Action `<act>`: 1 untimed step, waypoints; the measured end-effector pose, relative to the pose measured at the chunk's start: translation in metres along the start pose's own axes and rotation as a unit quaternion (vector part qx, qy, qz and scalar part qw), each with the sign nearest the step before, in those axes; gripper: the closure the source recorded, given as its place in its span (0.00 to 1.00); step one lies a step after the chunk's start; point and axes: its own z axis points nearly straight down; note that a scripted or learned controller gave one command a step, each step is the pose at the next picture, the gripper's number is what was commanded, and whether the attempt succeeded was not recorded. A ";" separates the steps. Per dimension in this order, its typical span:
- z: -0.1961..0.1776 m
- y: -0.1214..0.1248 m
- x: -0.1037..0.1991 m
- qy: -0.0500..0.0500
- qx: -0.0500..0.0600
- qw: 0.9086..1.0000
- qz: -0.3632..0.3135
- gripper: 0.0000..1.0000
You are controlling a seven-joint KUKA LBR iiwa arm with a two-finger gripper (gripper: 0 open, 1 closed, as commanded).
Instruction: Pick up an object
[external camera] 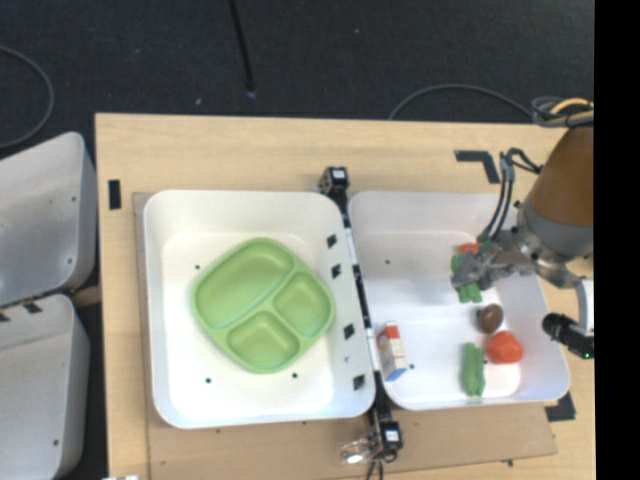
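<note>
Hand [468, 273], grip state unclear, sits over a green object [464, 265]; brown ball [489, 318] nearby.

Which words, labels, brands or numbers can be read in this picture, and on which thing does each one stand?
No text can be read here.
The small red, white and blue carton at the left wall of the right shallow white bin seems to carry print, but it is too small and blurred to read.
The green divided plastic plate in the left bin shows no writing.
</note>
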 end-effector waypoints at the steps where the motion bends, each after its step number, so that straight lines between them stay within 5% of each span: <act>1: -0.048 0.010 -0.004 0.000 -0.001 1.000 -0.003 1.00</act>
